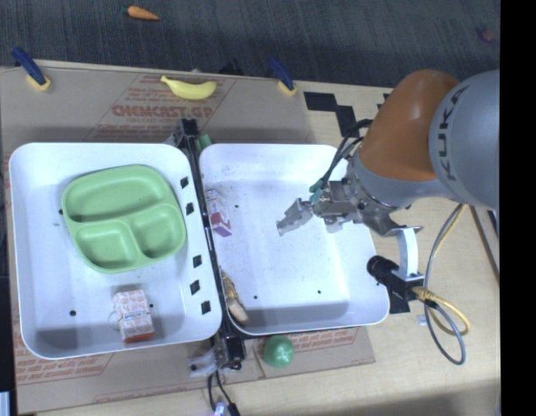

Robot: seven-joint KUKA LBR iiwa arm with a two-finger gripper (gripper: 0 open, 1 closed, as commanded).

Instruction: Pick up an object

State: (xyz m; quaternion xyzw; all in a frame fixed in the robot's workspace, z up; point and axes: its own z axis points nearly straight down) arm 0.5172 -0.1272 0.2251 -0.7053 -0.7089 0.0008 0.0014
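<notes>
Gripper (289, 219) over right bin (337, 312), small packet (217, 211) near divider.

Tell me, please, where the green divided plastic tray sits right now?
The green divided plastic tray lies in the left white bin, toward its far side, with a small wrapped snack packet nearer the camera.

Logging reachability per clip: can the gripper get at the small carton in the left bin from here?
Probably yes: the small carton lies uncovered, clear of the green tray, though the gripper must cross the divider.
</notes>
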